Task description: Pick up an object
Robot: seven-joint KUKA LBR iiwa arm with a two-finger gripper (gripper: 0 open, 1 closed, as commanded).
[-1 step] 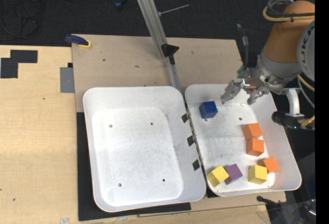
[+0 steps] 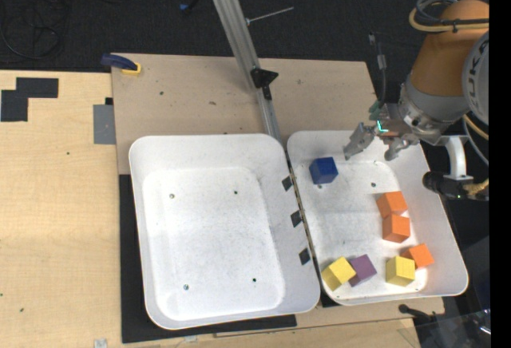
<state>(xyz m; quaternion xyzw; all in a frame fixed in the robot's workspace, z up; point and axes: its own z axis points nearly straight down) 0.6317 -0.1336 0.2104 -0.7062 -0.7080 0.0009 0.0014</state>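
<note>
My gripper (image 2: 377,142) hovers with fingers spread and nothing between them, so no pick has begun. The blue cube (image 2: 323,170), the nearest candidate, lies just below and left of the fingertips in the right bin (image 2: 447,270); descent, closure and lift remain.
</note>
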